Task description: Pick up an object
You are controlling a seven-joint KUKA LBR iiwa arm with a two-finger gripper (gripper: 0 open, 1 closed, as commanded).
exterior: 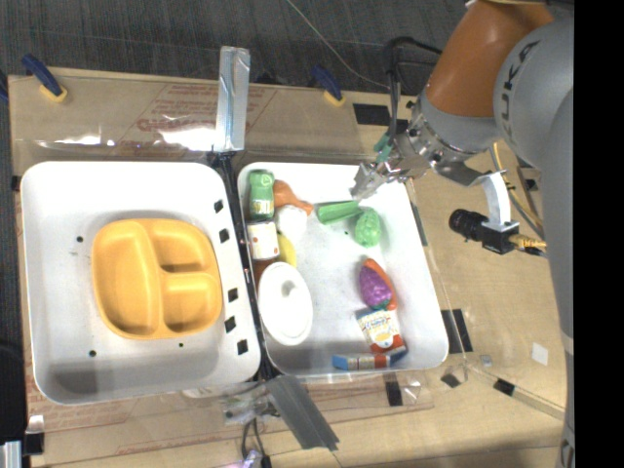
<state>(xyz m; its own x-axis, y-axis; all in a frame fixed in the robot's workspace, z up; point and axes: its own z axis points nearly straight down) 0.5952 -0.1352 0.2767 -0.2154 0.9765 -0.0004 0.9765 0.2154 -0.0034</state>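
Observation:
My gripper (370, 181) hangs over the far right corner of the right bin (421, 261), reaching in from the right. Just below and left of it lies a green stick-shaped piece (336, 211), with a bumpy green toy (368, 227) beside it. Whether the gripper touches either one is unclear. Further down the bin lie a purple toy (374, 285), a small orange and blue pouch (380, 328) and a blue and red marker (369, 361).
Along the right bin's left side are a green bottle (260, 193), an orange piece (289, 196), a brown bottle (261, 240), a yellow piece (287, 250) and a white round dish (286, 300). A yellow divided tray (156, 276) lies in the left bin (49, 203).

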